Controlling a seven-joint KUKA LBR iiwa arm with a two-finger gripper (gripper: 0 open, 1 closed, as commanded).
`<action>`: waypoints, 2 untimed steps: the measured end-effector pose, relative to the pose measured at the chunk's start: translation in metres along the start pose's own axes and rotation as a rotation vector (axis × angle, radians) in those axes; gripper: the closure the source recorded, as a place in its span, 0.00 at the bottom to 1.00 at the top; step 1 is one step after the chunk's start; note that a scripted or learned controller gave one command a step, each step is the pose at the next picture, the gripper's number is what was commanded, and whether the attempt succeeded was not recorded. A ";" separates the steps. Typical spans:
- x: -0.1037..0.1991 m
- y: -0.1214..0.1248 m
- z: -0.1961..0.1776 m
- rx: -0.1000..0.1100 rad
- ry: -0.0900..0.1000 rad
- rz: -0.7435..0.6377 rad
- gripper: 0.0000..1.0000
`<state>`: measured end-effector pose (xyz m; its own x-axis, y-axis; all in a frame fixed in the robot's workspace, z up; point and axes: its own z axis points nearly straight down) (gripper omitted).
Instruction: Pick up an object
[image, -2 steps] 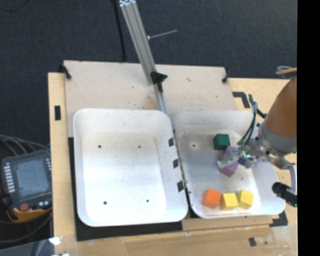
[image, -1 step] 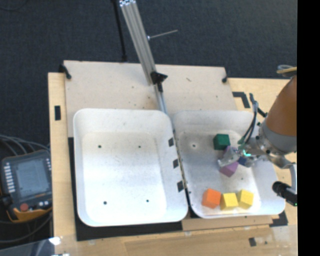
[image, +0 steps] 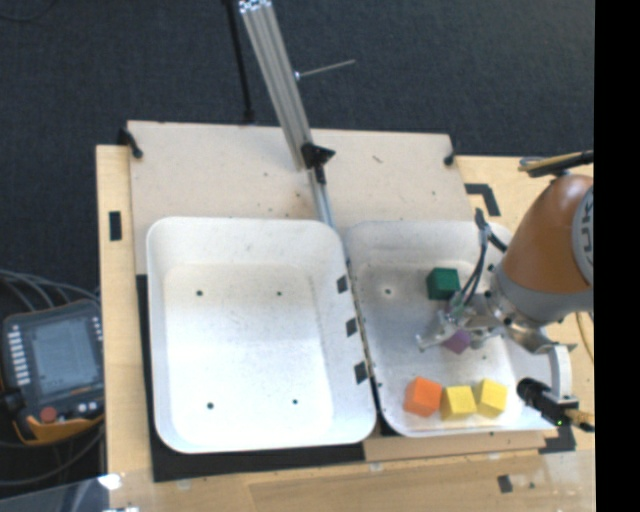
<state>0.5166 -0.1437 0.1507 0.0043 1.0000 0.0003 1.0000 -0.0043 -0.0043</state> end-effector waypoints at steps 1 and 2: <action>-0.003 0.007 0.022 -0.029 -0.009 -0.005 0.00; -0.004 0.007 0.015 -0.027 -0.008 0.004 1.00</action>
